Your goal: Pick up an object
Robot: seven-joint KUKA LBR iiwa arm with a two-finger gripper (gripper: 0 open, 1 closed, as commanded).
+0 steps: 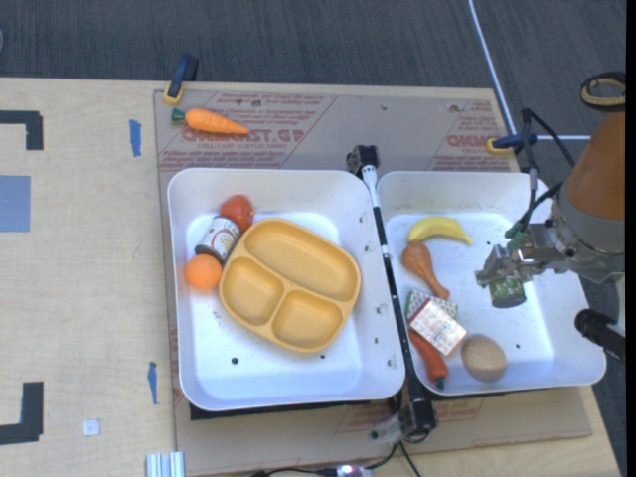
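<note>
The arm (pixel 596 182) comes in from the right, cut off by the frame edge, and its hand (pixel 505 274) hangs over the middle of the right bin (pixel 566 371). A small dark green thing (pixel 508 290) sits right at the fingertips, but the metal parts blur together there, so I cannot tell how far the hand is open or whether it has hold of that thing.

Left of the hand in the same bin lie a yellow banana (pixel 440 231) at the far side and a brown drumstick (pixel 424 267) just nearer. Near these, a patterned packet (pixel 436 325) lies across a red pepper (pixel 430 357), hiding its middle, with a tan potato (pixel 484 358) just beside them on the right.

In the left bin (pixel 268 391) a yellow divided plate (pixel 288 283) partly covers a small bottle (pixel 219 238); a red tomato (pixel 237 210) and an orange ball (pixel 203 271) touch the bottle. A carrot (pixel 214 121) lies on the tabletop (pixel 79 296) beyond the bins.
</note>
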